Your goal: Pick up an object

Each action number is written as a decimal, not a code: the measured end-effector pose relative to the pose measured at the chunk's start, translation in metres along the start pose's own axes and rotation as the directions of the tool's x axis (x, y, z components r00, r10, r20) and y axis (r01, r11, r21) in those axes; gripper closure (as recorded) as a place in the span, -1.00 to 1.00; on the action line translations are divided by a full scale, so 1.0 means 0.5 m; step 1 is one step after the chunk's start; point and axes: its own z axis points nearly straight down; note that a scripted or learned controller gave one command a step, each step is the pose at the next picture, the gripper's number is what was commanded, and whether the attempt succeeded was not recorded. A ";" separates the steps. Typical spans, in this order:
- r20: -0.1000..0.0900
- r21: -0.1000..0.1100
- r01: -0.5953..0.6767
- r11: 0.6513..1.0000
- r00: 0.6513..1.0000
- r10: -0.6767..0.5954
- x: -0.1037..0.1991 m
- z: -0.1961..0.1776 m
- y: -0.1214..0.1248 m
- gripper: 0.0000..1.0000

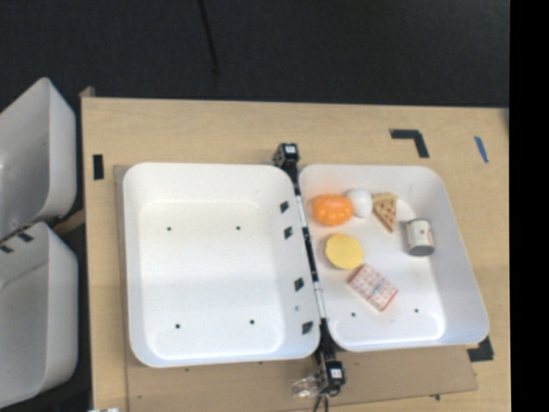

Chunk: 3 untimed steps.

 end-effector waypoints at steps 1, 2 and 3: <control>0.000 0.000 0.001 1.000 1.000 -0.001 0.000 0.000 0.000 1.00; 0.000 0.000 0.002 1.000 1.000 -0.002 0.000 0.000 0.000 1.00; 0.000 0.001 0.003 1.000 1.000 -0.003 0.000 0.000 0.000 1.00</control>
